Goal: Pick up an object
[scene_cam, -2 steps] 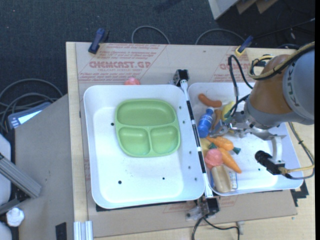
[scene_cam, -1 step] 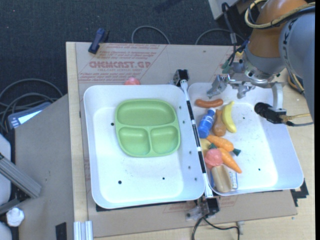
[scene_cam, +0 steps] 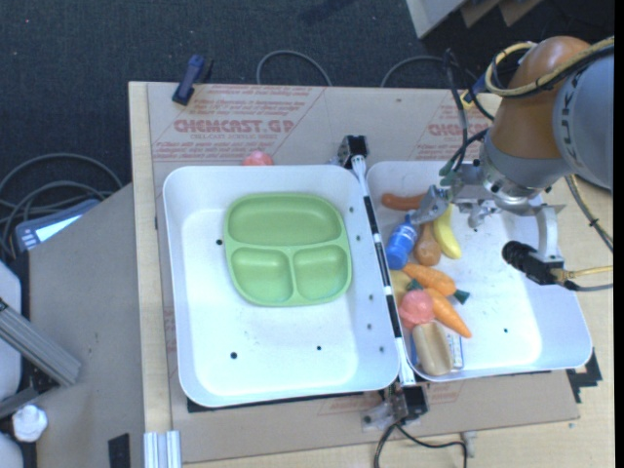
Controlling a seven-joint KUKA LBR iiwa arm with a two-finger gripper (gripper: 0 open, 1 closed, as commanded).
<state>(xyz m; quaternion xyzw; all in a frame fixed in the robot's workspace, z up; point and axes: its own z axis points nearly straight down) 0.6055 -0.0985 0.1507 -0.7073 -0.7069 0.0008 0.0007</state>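
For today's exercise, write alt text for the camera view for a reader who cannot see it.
A grey-and-orange robot arm hangs its tool over the right bin, above toy food: banana, carrots, blue bottle. The left bin holds a green divided tray.

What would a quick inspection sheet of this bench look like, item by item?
Surface: brown board with red print, bearing a left bin and a right bin, both white.
Job's things: in the right bin, a banana, blue bottle, sausage, two carrots, pink fruit and bread roll, bunched at its left side.
Clutter: green divided plate in the left bin; blue clip at the board's far corner.
Grippers: pincer low over the toys near the banana.
Cables: loops behind the board; more at left.
Surroundings: dark carpet.
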